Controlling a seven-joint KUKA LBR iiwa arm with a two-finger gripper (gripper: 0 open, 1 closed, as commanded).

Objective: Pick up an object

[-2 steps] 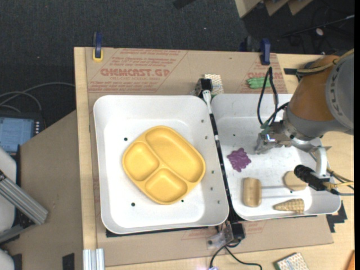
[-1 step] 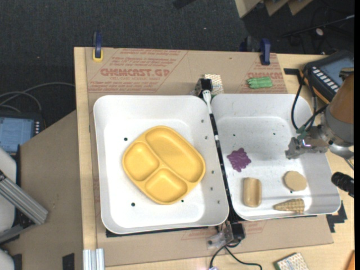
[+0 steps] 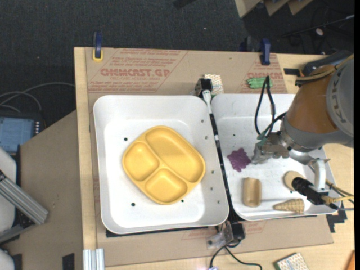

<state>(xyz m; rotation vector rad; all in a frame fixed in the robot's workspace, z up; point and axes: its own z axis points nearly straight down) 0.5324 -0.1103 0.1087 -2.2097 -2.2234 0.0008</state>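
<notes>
The right bin holds a purple grape-like bunch near its left wall. A tan bread-like roll lies in front of the bunch, and a waffle cone rests by the front rim. A small tan round piece sits next to a black part of the arm. My gripper hangs low over the right bin, just right of the purple bunch and close to it. The wrist blocks the view of its tip, and nothing is seen held in it.
A yellow divided plate lies in the left bin. The grey and orange arm covers the right bin's right side. Black cables loop above the gripper. Cardboard lies behind the bins.
</notes>
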